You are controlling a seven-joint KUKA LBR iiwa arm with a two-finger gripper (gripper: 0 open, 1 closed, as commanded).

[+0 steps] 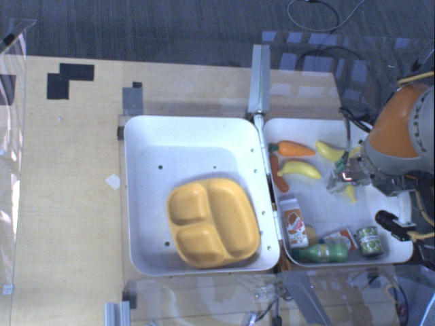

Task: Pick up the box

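Looking down on the bench, I see the gripper (342,176) hanging low in the right bin (406,253), beside a yellow banana (300,170); whether it is released or clenched, I cannot tell. The box (293,223), a small carton with a red label, lies to the gripper's near left by the bin's left wall, long axis running near to far, just beside a green bottle (323,252).
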